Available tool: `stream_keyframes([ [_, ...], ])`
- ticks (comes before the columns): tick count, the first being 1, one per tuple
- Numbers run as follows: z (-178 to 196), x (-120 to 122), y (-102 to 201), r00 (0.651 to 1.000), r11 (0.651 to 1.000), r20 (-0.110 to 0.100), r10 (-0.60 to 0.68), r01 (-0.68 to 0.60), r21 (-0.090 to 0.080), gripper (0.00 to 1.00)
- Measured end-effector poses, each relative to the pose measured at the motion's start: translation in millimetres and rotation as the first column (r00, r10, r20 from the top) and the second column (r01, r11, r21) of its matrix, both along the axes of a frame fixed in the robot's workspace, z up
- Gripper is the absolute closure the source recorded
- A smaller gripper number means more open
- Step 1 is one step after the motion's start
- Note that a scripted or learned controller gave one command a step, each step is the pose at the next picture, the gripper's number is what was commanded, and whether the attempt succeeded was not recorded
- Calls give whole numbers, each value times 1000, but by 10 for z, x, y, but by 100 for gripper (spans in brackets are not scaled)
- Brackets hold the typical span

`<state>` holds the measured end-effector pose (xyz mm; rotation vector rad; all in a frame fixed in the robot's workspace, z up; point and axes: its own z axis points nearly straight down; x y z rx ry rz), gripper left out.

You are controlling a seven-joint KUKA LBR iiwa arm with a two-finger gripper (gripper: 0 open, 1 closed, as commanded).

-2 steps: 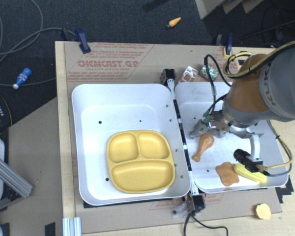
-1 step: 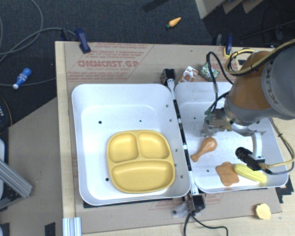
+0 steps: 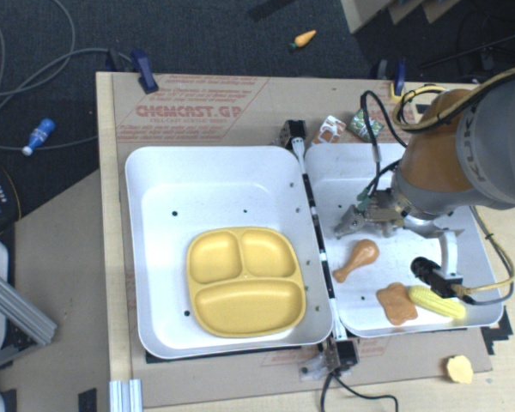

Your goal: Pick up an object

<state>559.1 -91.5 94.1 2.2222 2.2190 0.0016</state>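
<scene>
My gripper point(image 3: 357, 221) hangs low over the middle of the right bin point(image 3: 326, 174), reaching in from the right, its fingers spread open with nothing between them. Just below it, a tan toy drumstick point(image 3: 357, 257) lies on the bin floor, thin end pointing toward the divider. A brown flat food piece point(image 3: 396, 303) rests near the bin's front, touching a yellow corn cob point(image 3: 438, 301) on its right. The grey arm with its orange band point(image 3: 438, 157) covers the bin's right rear part.
The left bin point(image 3: 154, 187) holds a yellow divided plate point(image 3: 243, 280) toward its front. Small wrapped items point(image 3: 348, 128) lie on the bench behind the right bin, and a yellow chunk point(image 3: 458, 368) sits at the front right corner.
</scene>
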Motion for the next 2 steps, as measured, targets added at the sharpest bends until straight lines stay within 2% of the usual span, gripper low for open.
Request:
stream_keyframes([
  [1,-98,-322,-174,1000,1000,-7,-2,2,2,0],
  [2,5,-301,-160,1000,1000,-1,0,0,1,100],
])
